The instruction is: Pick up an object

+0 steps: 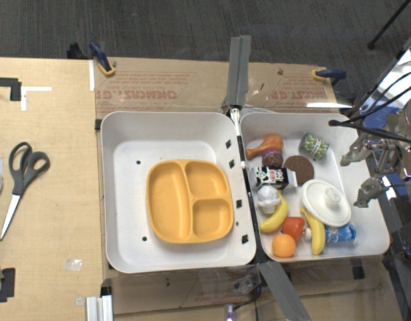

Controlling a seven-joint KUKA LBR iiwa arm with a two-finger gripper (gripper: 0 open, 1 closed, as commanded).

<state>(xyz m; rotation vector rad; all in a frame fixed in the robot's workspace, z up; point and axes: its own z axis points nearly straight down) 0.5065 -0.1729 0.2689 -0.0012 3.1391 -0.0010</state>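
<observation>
White lidded bowl [327, 202] sits low in the right bin [365, 249], just left of the gripper [367, 172] at the bin's right rim; finger state cannot be told. 2 bananas flank the bowl.

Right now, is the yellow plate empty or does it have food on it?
Empty. The yellow plate in the left bin shows bare compartments; the toy food lies in the right bin.

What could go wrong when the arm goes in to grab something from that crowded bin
The toys in the right bin lie packed and touching, so closing on one, say the orange, could likely nudge or catch a neighbour like the banana. The white lid is wide and rounded, so fingers may slip off it.
</observation>
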